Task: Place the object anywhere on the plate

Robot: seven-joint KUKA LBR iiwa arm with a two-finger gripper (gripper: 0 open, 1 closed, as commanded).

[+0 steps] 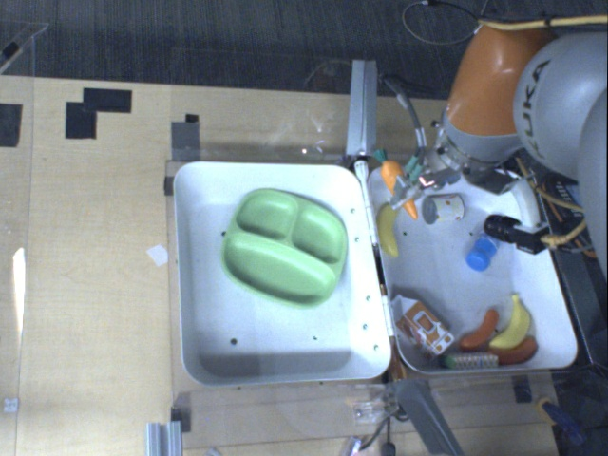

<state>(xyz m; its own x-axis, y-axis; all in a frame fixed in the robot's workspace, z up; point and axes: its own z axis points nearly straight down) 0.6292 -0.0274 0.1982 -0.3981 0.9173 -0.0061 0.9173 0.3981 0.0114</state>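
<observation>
- The wooden worktop (95,255) carries two shallow white bins side by side, with black markers near its far left.
- The grey arm (560,93), with its orange band (484,65), comes in from the upper right and bends down over the far end of the right bin (556,350).
- The left bin (199,350) holds the green plate (285,245), a three-part dish lying near the bin's middle; nothing lies on it.
- The jaws (418,183) sit low at the far left corner of the right bin; whether they are wide or narrow cannot be told.
- An orange carrot-like object (391,173) lies right at the jaws, and whether it is between them cannot be told.
- A yellow banana (388,231) lies along the right bin's left wall, just below the jaws.
- A second banana (516,323) and red sausages (480,331) lie at the near right of that bin.
- A brown snack packet (425,328) lies near the bin's front left.
- A grey cup (444,207) lies beside the jaws.
- A blue cup (482,254) sits mid-bin.
</observation>
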